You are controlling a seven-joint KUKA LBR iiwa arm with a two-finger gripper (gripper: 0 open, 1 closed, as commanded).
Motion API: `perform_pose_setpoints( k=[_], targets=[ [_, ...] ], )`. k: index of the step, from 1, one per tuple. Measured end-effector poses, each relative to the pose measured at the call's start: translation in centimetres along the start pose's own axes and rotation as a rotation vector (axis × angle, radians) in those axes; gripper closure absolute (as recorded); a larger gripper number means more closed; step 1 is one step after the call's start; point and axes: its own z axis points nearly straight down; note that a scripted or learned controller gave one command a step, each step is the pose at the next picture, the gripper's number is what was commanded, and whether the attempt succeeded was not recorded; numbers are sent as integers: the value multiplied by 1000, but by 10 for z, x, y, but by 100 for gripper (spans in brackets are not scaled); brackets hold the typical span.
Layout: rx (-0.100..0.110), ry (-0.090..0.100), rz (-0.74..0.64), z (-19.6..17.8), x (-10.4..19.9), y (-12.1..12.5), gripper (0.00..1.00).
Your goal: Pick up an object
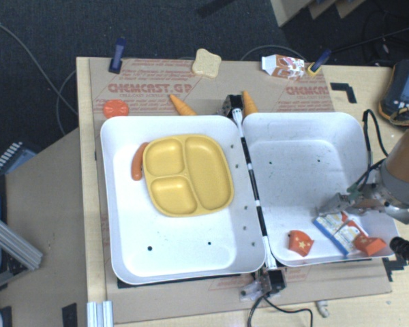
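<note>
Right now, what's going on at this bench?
A grey arm reaches in from the right, its gripper low over the right bin, just above a blue-and-white packet. Nothing is seen held between its fingers. A red piece and an orange piece lie near that packet. The left bin holds a yellow divided plate with a sausage beside it.

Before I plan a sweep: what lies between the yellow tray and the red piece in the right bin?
In the camera view, bare bin floor and the bins' adjoining rims separate the yellow tray from the red piece.
</note>
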Motion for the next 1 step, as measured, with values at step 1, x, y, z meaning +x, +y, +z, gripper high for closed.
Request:
perform_pose_setpoints(
  k=[1],
  targets=[
    [-6,-1,1,-11,1,2,100]
  ],
)
